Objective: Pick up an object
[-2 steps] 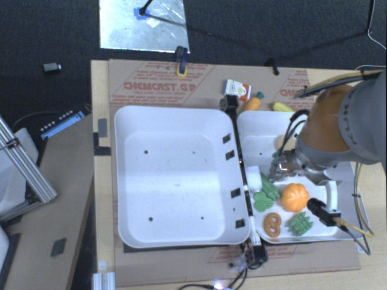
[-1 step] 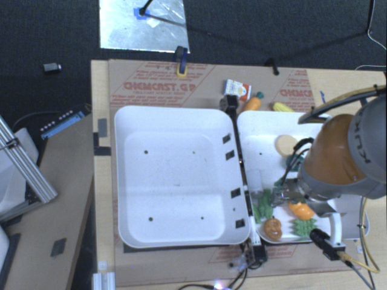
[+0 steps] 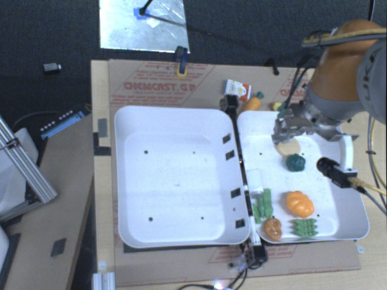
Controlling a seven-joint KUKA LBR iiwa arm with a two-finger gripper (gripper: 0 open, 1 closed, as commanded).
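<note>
The end effector covers the upper part of a tan object, and its fingertips cannot be made out against it. The arm runs off the right edge. A small carton behind the bins is too small to read.

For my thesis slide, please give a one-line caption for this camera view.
KUKA arm's gripper lowered over a tan object in the right bin, beside a dark green toy and an orange one.
</note>
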